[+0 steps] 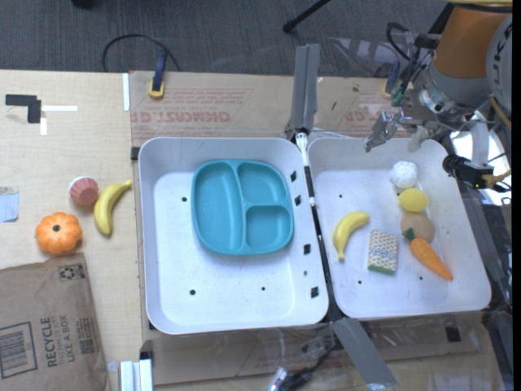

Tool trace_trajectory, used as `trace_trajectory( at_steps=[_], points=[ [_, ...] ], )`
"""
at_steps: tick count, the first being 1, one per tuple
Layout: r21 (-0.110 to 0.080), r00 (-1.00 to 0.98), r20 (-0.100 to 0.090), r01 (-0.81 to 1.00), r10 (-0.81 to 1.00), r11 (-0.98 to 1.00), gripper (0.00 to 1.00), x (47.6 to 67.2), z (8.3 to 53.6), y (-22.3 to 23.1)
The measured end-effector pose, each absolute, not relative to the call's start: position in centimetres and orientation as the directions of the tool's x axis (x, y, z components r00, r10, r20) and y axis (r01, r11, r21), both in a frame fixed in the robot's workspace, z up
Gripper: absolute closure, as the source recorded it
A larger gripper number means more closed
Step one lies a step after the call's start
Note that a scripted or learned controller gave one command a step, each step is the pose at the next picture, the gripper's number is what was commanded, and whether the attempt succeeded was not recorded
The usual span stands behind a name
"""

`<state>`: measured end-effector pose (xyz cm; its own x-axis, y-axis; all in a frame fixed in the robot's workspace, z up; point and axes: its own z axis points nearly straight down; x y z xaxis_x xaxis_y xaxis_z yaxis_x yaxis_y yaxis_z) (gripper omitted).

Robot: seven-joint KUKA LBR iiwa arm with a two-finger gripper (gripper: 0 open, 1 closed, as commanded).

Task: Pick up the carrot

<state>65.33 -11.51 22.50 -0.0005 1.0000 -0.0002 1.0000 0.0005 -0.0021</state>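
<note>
**Over the right bin's far edge, arm raised above the carrot**

At the upper right, the grey-and-orange arm [468, 35] hung above the right bin's far rim, its gripper [400, 129] spread wide and holding nothing. Left bin [163, 300] held a teal divided plate [242, 206]. Right bin [358, 300] held a banana [348, 230], a sponge [383, 252], a white ball [403, 173], a lemon [413, 199] and the carrot [429, 257], lying near the right wall, well apart from the gripper.
</note>
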Motion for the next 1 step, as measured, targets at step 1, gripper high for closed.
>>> trace_trajectory(
  at_steps=[1],
  points=[
    [-0.001, -0.051, -0.001, 0.999, 0.999, 0.051, 0.0, 56.55, 22.9, -17.64]
  ],
)
